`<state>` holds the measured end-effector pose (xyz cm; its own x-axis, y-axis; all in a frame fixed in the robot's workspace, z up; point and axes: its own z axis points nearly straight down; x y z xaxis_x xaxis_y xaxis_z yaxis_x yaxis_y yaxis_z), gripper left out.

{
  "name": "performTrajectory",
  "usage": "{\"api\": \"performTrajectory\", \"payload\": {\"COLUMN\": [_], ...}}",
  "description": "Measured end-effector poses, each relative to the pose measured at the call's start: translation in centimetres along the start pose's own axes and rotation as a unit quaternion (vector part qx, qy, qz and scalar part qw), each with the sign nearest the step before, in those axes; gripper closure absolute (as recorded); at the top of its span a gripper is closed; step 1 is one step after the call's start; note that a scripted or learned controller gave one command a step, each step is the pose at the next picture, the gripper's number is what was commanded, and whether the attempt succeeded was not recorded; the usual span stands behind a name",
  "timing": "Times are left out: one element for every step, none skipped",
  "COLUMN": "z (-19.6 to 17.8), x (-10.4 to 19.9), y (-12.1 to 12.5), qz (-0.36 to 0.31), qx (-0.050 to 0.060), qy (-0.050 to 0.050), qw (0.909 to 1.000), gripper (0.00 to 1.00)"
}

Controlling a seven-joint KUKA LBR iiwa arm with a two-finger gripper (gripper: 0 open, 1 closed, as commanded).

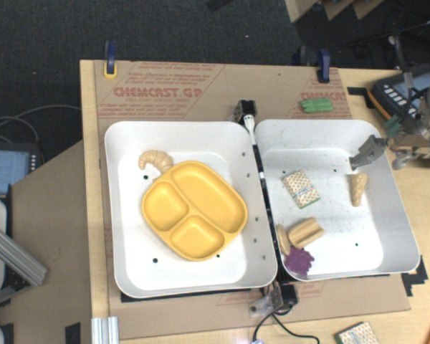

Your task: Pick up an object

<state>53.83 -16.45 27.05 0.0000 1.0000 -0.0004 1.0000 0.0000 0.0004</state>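
The right bin [387,249] holds a small patterned square packet [301,188], a pale cone-shaped piece [357,188], a tan roll [303,233] and a purple bunch of toy grapes [299,261] near its front left corner. My gripper [363,153] reaches in from the right and hovers near the bin's far right part, just above and behind the cone. Nothing is seen held in it. In the left bin [122,213] a yellow divided plate [193,210] lies with a tan croissant [155,160] beside its far left corner.
A green object [317,106] lies on the cardboard bench behind the right bin. Blue clamps [111,67] [322,74] stand at the bench's back edge. A black ridge [256,167] divides the bins. The arm's wrist and cables [408,120] crowd the right side.
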Motion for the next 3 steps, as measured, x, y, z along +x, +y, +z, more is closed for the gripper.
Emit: {"api": "performTrajectory", "payload": {"z": [9.9,18.7,17.5], "x": [-6.2,-5.3,-5.7], "y": [2.2,2.8,2.7], "qz": [0.002,-0.003,-0.002], "qx": [0.005,0.001,0.000], "qy": [0.001,0.007,0.002], "qw": [1.0000,1.0000,1.0000], "gripper": [0.00,0.00,1.00]}}
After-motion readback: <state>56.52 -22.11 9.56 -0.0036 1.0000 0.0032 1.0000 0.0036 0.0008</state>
